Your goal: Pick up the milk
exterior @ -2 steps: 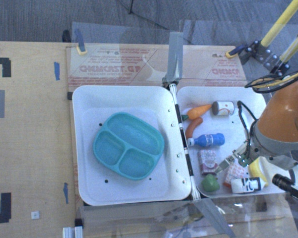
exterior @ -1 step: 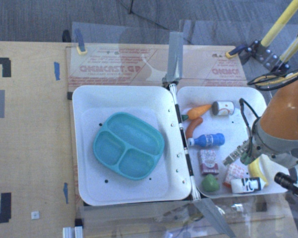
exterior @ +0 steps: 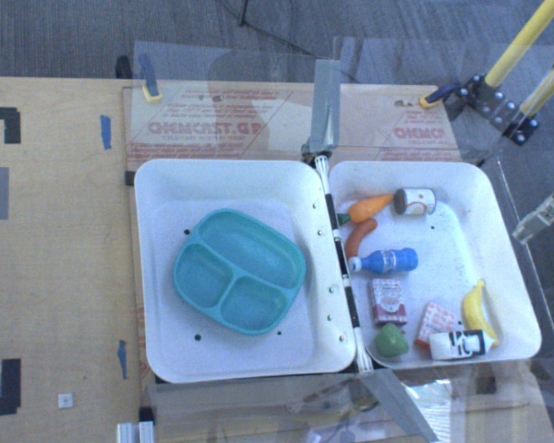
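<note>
Grey carpet [exterior: 74,17] runs along the top of the view, with a dark cable [exterior: 249,7] lying across it. Below it is a pale wooden desk [exterior: 55,247] marked with black tape and small strips of blue tape [exterior: 105,132]. At the upper right, two yellow poles [exterior: 531,30] slant in and meet a black clamp [exterior: 494,107].

Two shallow white bins sit side by side on the desk, their inner edges touching. The left bin [exterior: 166,178] holds a teal divided plate [exterior: 240,270], lying flat near its middle.

The right bin [exterior: 499,210] holds the small items. An orange carrot [exterior: 369,208] lies near its far left, with a short can [exterior: 415,200] on its side just to the right of it. A reddish sausage [exterior: 357,236] lies just below the carrot, against the bin's left wall. A blue bottle [exterior: 385,262] lies on its side near the middle, and a red-brown box [exterior: 389,301] lies below it. A green ball [exterior: 391,341] sits at the near edge.

The milk [exterior: 462,343], taken here to be the white carton with black markings, lies on its side in the near right corner. A pink-and-white packet [exterior: 436,318] touches its upper left, and a yellow banana [exterior: 478,310] lies just above it along the right wall.

The state of the hand cannot be told from this view.
</note>
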You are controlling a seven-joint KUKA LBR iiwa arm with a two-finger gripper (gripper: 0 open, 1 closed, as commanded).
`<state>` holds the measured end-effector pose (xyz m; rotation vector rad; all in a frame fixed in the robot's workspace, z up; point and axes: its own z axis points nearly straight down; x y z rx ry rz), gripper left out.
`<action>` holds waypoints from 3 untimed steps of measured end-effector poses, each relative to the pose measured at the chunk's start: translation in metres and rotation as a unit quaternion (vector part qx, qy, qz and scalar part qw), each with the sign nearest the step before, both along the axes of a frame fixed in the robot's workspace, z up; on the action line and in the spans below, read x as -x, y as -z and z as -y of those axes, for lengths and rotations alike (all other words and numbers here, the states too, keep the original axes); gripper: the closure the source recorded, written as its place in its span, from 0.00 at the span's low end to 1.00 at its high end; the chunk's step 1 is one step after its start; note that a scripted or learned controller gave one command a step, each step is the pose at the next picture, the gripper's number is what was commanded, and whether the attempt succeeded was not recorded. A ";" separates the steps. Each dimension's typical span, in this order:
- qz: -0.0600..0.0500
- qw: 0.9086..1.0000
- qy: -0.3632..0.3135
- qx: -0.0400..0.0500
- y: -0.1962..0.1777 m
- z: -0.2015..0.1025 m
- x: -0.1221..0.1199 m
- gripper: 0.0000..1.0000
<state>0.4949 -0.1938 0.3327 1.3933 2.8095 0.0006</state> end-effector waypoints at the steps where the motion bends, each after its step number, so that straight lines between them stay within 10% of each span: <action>1: -0.001 1.000 -0.028 0.000 -0.012 -0.022 0.015 1.00; 2: -0.002 1.000 0.005 -0.001 0.013 -0.046 0.015 1.00; 3: -0.003 0.966 0.257 -0.002 0.052 -0.066 0.015 1.00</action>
